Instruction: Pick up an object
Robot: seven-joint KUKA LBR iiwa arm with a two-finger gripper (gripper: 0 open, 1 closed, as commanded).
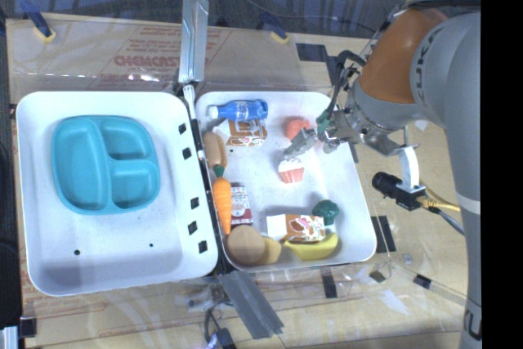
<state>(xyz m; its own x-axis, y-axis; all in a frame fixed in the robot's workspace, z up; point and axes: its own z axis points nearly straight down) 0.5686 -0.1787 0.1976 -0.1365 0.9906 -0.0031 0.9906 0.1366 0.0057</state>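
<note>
Nearest the camera, along the front wall of the right bin (364, 245), sit a tan potato-like lump (252, 246), a small printed carton (299, 228) and a banana (315, 248) with a dark green item (324, 211) just behind it. Up the bin's left wall a carrot (222, 204) lies lengthwise, front to back, with a hot-dog-like piece (214, 149) beyond it. In the middle of the floor stands a cupcake (291, 170), and the gripper (304, 141) hangs just above and beyond it, slanting in from the right. Its fingers look slightly spread with nothing between them (the dark tips blur together, so this is a reading, not a certainty). The cupcake seems the likeliest target: it lies just toward the camera and a little left of the fingertips, upright, with free floor around it. An orange-red round fruit (296, 127) sits beside the gripper, near enough to be nudged. Farther back lie a snack packet (246, 135) and a blue bottle (242, 109), long axis left to right. The left bin (33, 176) holds a teal divided tray (106, 162).
</note>
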